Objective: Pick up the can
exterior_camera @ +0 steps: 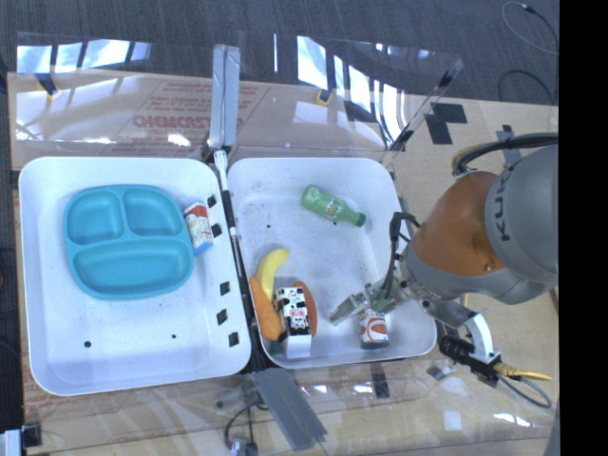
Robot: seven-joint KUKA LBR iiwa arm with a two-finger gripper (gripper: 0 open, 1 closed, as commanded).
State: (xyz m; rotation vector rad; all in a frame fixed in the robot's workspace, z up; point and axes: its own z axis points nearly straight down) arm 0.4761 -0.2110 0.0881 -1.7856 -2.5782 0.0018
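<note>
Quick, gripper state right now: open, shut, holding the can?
Gripper: open, fingers spread just above the can in the right bin; not holding it.

Single fixed camera above bench (114, 416), slanted downward, both bins (57, 350) in frame, arm (513, 226) entering right.

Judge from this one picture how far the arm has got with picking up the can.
Done: the arm has reached into the right bin, and the gripper sits just above the can near the front right corner. In hand: closing in for a grasp. Left: the can stands on the bin floor, so gripping and lifting remain. I cannot tell whether the gripper touches it.
</note>
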